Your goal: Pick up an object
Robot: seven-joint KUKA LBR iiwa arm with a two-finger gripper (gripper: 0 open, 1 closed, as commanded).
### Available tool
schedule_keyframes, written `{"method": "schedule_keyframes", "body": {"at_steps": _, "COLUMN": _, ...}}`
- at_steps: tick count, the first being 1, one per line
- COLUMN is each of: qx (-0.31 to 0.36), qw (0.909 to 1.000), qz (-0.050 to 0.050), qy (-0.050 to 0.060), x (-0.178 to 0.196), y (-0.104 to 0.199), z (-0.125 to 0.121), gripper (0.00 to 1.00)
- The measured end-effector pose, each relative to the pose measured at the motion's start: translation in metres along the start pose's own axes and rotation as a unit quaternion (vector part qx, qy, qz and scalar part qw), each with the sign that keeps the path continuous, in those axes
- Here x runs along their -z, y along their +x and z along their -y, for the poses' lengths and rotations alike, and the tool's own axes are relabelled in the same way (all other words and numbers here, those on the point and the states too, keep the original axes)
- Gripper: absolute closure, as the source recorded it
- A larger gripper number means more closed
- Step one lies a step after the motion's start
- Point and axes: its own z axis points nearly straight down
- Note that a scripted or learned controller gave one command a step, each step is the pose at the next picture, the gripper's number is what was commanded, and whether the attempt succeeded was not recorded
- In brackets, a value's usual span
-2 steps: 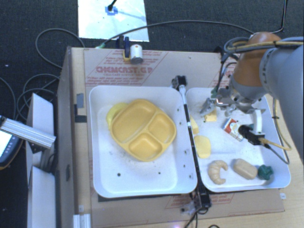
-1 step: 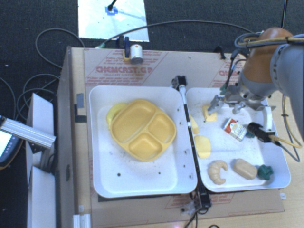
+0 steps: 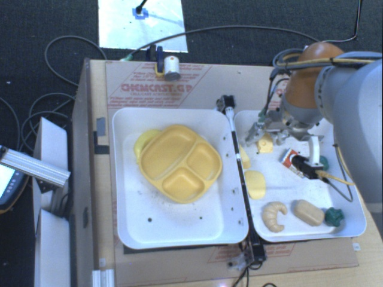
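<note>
The grey arm point(image 3: 347, 94) comes in from the right with its orange band above the wrist, bent down over the far part of the right bin point(image 3: 359, 220); the gripper point(image 3: 263, 130) hangs low over that bin's far left corner, and whether it is wide, narrow or holding anything I cannot tell; the left bin point(image 3: 128, 220) lies well to the gripper's left, and in it a yellow divided tray point(image 3: 179, 163) sits tilted over a yellow plate point(image 3: 143, 141); in the right bin, a small yellow block point(image 3: 265, 144) lies just beneath and beside the gripper; nearer the camera from the gripper lies a pale yellow flat piece point(image 3: 256, 184); further toward the camera are a croissant point(image 3: 275, 215), a tan bread roll point(image 3: 309, 212) and a small green thing point(image 3: 334, 217) in the near right corner; to the gripper's right lies a red and white thing point(image 3: 291, 158).
</note>
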Motion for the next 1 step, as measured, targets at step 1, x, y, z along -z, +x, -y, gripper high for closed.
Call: {"method": "schedule_keyframes", "body": {"at_steps": 1, "qx": 0.001, "qw": 1.0000, "qz": 0.001, "qy": -0.002, "x": 0.0121, "y": -0.0006, "z": -0.0014, "gripper": 1.00}}
